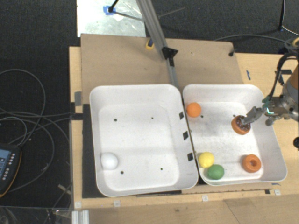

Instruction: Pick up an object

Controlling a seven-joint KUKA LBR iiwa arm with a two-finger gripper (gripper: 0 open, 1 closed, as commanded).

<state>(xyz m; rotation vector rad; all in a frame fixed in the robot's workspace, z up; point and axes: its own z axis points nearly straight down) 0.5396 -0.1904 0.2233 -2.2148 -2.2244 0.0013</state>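
The right bin (pixel 275 146) holds a brown-red ring-shaped piece (pixel 239 126), an orange ball (pixel 193 109), an orange ring (pixel 252 163), a yellow ball (pixel 206 159) and a green ball (pixel 215 171). My gripper (pixel 256 122) reaches in from the right edge, low over the right side of this bin, and stands open. One grey finger (pixel 251 115) slants down to the top of the brown-red piece; the other sits farther right. Nothing shows between them.
A white ball (pixel 109 161) lies at the front left of the left bin (pixel 135 91). A grey pole (pixel 154 22) runs from the top down to the gap between the bins. Cables lie on the floor at left.
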